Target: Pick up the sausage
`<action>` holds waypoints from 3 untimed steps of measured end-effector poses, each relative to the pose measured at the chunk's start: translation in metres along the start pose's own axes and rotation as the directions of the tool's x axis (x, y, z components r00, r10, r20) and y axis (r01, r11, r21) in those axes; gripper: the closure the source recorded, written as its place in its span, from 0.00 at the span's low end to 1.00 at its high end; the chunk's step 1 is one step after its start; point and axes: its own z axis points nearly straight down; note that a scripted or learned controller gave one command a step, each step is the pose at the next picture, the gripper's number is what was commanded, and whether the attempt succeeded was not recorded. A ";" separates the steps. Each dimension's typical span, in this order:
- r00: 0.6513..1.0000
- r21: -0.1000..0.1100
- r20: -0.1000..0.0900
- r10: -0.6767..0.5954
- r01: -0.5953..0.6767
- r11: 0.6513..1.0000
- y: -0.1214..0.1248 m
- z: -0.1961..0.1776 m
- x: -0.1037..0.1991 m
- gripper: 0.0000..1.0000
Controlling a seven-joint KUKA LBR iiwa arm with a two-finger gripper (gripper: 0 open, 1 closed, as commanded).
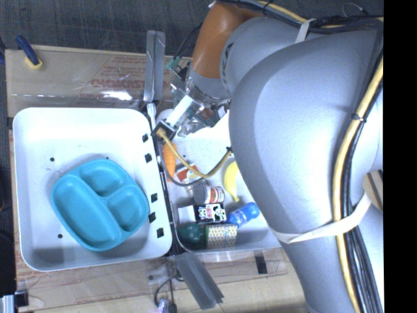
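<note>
Reaching into the right bin (195,240), the arm (306,109) hangs its end effector (171,124) near the bin's upper left corner, close to the divider between the bins, and whether it is open or closed cannot be told from here. An orange, elongated thing that looks like the sausage (171,160) lies just below the end effector along the bin's left wall, apparently not held. To do this step well, I judge the end effector should line up across the sausage's narrow width and descend straight, staying clear of the wall. A can (210,194), a small carton (210,212) and a blue bottle (242,214) sit farther below. The blue tray (98,204) rests in the left bin (39,129), well apart.
</note>
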 end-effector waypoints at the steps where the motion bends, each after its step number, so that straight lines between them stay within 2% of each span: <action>1: 1.000 0.000 0.002 0.015 -0.015 1.000 -0.063 -0.087 -0.033 1.00; 2: 0.984 0.002 0.005 -0.180 0.180 0.984 -0.165 -0.084 -0.020 1.00; 3: 0.950 0.001 0.005 -0.312 0.312 0.950 -0.257 -0.043 0.001 1.00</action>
